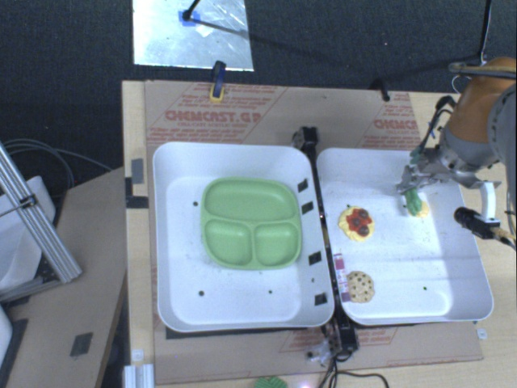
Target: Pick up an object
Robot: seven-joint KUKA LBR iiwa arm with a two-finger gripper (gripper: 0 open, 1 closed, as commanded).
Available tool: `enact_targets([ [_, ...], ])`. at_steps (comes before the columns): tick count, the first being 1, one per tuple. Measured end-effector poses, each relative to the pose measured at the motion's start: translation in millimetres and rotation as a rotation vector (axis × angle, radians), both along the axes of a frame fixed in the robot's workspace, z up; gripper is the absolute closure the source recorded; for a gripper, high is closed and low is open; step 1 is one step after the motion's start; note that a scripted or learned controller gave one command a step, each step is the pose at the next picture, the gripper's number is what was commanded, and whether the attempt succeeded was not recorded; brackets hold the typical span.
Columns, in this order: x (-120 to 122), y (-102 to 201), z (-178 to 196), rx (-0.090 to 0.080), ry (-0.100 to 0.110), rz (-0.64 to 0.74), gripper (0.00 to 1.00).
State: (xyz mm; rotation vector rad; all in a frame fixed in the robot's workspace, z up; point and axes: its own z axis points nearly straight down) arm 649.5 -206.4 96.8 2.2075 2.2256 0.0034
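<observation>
Over the right bin, the pincer grips a green object — lifted or resting, unclear.

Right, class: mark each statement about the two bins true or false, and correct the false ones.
1. The green tray lies in the left bin. True.
2. The cookie lies on the tray. False: it lies in the right bin, near its left wall.
3. The gripper is over the right bin. True.
4. The pizza toy is in the left bin. False: it is in the right bin.
5. A green item lies just below the gripper. True.
</observation>
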Motion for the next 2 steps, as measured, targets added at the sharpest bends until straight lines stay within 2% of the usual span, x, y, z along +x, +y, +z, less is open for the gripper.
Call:
enact_targets([
  [1,-18.2,58.5,1.3,0.005,0.006,0.000,1.00],
  [2,-32.5,129.3,65.6,0.006,0.001,0.003,1.00],
])
